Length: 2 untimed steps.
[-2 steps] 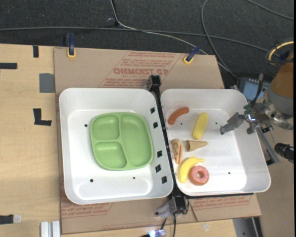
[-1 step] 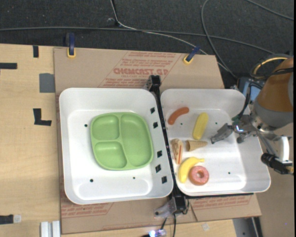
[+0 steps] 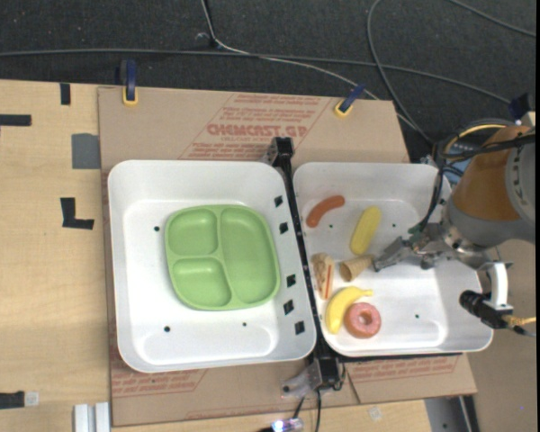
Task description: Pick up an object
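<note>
The right bin (image 3: 405,184) holds several toy foods. A red-orange sausage (image 3: 324,210) lies near its back left. To the sausage's right is a yellow corn-like piece (image 3: 365,229). A tan cone (image 3: 354,267) and a striped tan piece (image 3: 322,274) lie in the middle left. A yellow banana (image 3: 340,306) and a pink donut (image 3: 364,319) sit side by side at the front left. My gripper (image 3: 389,256) is low over the bin's middle, just right of the cone, its tip pointing left at it. Nothing shows in its grasp.
The left bin (image 3: 139,196) holds a green divided plate (image 3: 222,257). A black divider (image 3: 292,241) runs between the two bins. The arm's orange band (image 3: 481,192) hangs over the right bin's right wall. Cables (image 3: 405,25) cross the dark bench at the back.
</note>
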Available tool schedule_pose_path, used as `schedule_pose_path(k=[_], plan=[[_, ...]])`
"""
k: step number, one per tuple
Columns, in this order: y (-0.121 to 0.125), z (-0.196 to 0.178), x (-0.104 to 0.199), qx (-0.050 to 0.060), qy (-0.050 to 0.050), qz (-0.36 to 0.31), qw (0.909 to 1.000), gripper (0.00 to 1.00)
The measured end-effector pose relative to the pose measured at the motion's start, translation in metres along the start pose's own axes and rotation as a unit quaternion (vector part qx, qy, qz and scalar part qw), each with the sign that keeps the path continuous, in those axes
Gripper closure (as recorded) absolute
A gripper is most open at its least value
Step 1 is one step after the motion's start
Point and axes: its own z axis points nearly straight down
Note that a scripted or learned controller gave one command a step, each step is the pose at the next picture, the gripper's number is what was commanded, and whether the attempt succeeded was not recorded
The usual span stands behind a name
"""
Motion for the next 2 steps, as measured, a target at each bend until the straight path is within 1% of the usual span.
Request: schedule_pose_path(k=[1, 2], plan=[[0.001, -0.014, -0.001, -0.002, -0.001, 0.000, 1.0000, 1.00], [0.004, -0.076, 0.004, -0.001, 0.001, 0.000, 1.0000, 1.00]])
